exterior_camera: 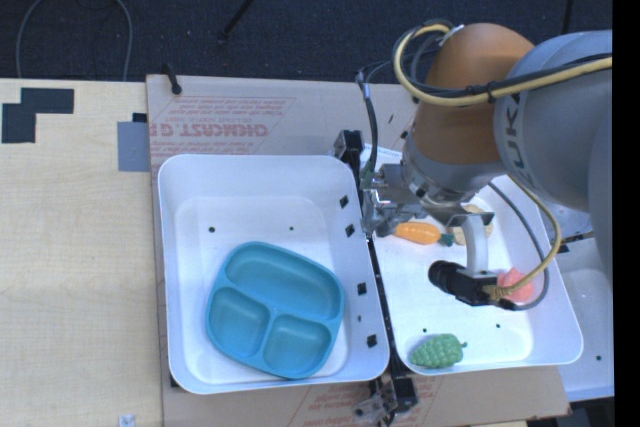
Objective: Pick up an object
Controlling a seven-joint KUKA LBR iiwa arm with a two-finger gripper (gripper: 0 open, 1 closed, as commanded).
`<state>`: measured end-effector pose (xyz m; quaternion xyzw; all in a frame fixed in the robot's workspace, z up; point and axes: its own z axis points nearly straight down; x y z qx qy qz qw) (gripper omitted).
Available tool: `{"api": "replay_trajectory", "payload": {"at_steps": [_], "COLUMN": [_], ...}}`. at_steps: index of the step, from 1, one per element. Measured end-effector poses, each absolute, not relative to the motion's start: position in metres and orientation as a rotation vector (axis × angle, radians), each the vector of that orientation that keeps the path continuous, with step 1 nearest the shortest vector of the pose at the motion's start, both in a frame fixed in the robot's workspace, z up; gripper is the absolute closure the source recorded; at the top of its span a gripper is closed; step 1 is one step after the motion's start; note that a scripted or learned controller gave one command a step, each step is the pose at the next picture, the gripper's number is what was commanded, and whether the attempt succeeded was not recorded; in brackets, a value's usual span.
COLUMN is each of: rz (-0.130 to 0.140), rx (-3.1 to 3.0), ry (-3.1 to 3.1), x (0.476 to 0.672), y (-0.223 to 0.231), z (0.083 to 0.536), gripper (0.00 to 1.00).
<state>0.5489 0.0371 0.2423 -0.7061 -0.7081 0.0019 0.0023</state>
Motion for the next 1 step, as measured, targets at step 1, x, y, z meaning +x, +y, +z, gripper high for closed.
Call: {"api": "replay_trajectory", "payload": {"at_steps": [1], "rz": [0.006], "rx": [-2.214], "ry": [-2.222], "x": [0.5496], "y": [0.0796], "z": [0.2333], "gripper": [1.00]}}
